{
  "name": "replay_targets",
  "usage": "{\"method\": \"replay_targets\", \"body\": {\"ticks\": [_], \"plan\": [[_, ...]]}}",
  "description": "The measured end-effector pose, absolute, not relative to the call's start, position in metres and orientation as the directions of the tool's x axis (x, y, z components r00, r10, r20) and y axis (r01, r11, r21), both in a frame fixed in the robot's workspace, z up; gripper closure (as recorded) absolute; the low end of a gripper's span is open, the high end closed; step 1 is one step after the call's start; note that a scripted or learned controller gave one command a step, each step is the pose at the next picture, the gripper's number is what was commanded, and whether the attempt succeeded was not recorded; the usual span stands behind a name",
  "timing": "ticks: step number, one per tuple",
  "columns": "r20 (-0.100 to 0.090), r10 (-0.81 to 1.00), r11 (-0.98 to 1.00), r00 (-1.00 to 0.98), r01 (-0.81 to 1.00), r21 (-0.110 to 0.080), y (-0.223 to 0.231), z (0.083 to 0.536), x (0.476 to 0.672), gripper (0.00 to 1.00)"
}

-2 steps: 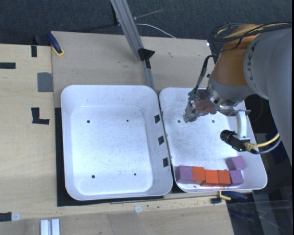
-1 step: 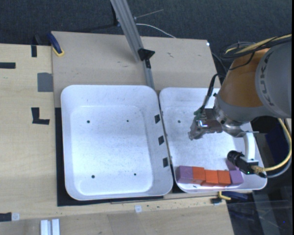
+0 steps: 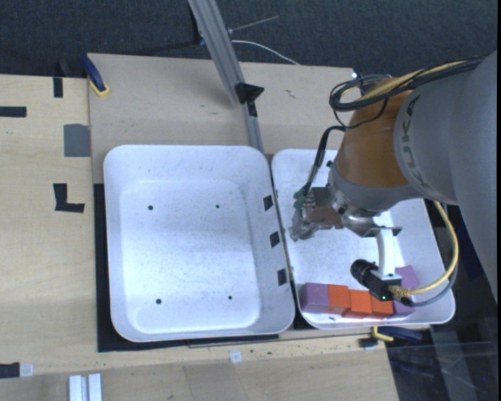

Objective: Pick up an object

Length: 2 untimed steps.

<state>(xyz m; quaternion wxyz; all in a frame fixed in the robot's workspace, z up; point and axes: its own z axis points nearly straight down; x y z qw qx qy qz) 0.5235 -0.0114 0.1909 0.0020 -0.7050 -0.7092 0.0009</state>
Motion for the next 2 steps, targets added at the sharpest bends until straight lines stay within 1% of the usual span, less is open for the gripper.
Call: {"method": "replay_targets", "body": {"ticks": [1, 2], "plan": [[-0.001, 1.000, 0.002, -0.002, 1.000, -0.002, 0.029, 0.215, 0.589, 1.00], [0.001, 1.000, 0.007, -0.007, 1.000, -0.008, 0.096, 0.190, 0.527, 1.00]]}}
